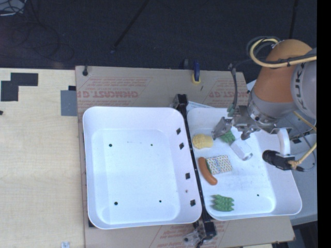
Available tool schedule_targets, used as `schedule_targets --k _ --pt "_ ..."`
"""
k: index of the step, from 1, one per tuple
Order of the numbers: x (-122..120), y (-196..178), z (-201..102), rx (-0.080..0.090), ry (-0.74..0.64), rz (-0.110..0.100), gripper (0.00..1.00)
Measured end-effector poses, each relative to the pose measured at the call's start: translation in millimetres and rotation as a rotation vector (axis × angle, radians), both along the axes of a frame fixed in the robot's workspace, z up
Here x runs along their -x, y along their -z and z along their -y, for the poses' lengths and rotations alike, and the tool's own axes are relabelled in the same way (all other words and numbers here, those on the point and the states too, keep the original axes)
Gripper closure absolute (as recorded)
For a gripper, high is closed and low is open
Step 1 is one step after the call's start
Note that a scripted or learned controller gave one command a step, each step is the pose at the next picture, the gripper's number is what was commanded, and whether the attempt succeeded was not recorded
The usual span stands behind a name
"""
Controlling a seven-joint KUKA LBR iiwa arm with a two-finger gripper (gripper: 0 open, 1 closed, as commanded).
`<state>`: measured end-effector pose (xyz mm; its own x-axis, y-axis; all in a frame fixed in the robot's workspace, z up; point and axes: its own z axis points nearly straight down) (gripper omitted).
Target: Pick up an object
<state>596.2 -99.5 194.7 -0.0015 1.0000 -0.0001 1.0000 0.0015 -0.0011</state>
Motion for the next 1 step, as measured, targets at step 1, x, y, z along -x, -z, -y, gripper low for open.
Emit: schedule_targets --k 1 --pt "-50.1 53.3 59.9 0.002 0.0 0.005 0.0"
